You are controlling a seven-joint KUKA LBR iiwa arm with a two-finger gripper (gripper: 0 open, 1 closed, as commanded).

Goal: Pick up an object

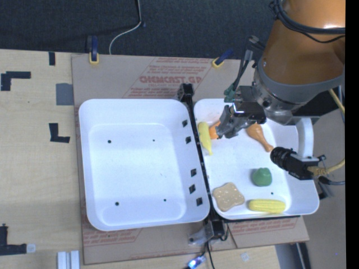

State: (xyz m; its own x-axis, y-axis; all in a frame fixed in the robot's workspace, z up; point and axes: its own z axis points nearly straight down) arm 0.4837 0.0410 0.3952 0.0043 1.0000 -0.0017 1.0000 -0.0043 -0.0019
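Note:
My gripper (222, 129) hangs over the back left part of the right bin (300, 207), and the orange-banded wrist above hides much of it. Just under the fingertips lie a small orange piece (213, 132) and a yellow banana (205, 138), which rests along the bin's left wall. I cannot tell whether either is between the fingers. A tan drumstick (260, 136) lies to the right of the gripper. Nearer the front are a green round object (261, 176), a slice of toast (228, 196) and a yellow corn cob (266, 205).
The left bin (95, 206) sits beside the right one, joined along a black clipped divider (193, 167). Both rest on a cardboard sheet (162, 77). A black cable connector (289, 161) juts over the right bin's right side.

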